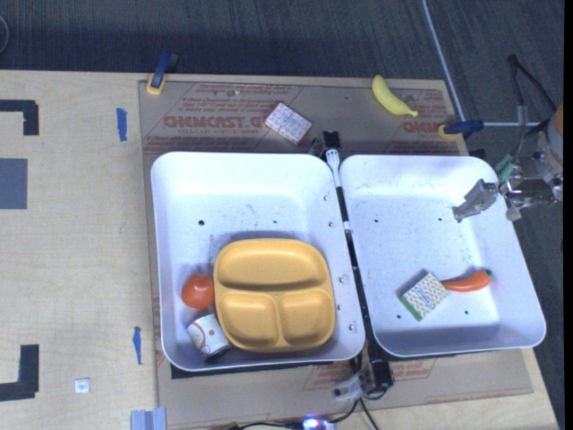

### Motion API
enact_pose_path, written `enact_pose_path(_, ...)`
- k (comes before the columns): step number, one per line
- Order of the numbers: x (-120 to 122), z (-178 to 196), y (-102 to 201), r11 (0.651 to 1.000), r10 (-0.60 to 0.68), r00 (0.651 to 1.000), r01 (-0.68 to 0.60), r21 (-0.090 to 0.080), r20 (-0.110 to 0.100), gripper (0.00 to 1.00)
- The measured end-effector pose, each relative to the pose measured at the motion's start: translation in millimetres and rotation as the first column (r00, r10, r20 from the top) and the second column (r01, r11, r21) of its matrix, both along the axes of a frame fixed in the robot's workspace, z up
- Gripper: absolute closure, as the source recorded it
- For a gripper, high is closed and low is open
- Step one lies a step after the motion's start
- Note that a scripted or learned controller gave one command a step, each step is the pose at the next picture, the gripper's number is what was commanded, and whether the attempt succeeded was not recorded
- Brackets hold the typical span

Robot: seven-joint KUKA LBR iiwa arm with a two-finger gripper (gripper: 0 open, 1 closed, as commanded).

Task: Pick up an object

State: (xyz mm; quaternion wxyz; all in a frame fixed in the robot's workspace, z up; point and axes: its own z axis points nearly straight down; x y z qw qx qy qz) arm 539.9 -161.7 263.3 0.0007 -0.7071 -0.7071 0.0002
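A pale wooden bench (72, 267) is seen from above, marked with black tape corners (25, 115) and short blue tape strips (122, 124). A brown cardboard sheet (224, 115) printed with red lettering is laid across the bench, held at its far edge by a blue and yellow clamp (161, 68). Beyond the bench, dark blue-grey carpet (269, 16) covers the floor, crossed by a thin pale rod (439, 47). The lighting is even and soft.

One fixed camera looks down at a slant from above my tabletop (72, 267), far enough back to take in the left bin (170, 186) and right bin (515, 330) whole. My arm (537, 182) enters from the right edge.
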Motion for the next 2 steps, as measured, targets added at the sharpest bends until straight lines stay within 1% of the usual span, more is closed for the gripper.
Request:
enact_pose_path(1, -2.7, -145.5, -17.7, 1.000, -0.001, 1.000, 0.001, 0.000, 0.000, 0.00)
enact_pose_path(2, -52.5, -177.6, 35.0, 1.000, 0.000, 1.000, 0.000, 0.000, 0.003, 0.00)
